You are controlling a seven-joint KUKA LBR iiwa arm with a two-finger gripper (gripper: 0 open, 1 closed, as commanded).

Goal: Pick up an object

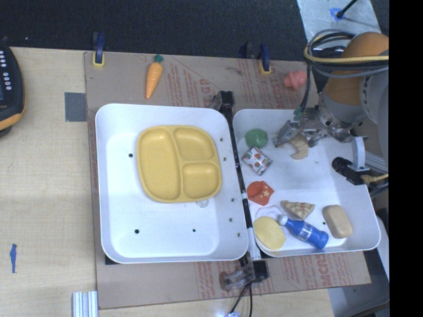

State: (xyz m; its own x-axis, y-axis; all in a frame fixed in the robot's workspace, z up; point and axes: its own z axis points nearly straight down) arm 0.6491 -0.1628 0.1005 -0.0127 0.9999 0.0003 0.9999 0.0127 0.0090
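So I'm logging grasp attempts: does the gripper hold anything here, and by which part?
It cannot be told. The gripper sits low over a small tan object in the right bin, but the hold itself isn't clear.

Left bin: yellow divided plate, set toward the far side. Bins sit on a brown board on the bench.

On the board beyond the left bin: toy carrot, tilted. Blue clamps at the board's far edge and. Pink item near the far right corner.

Grey tape square left of the board. Black and orange handset at the left edge.
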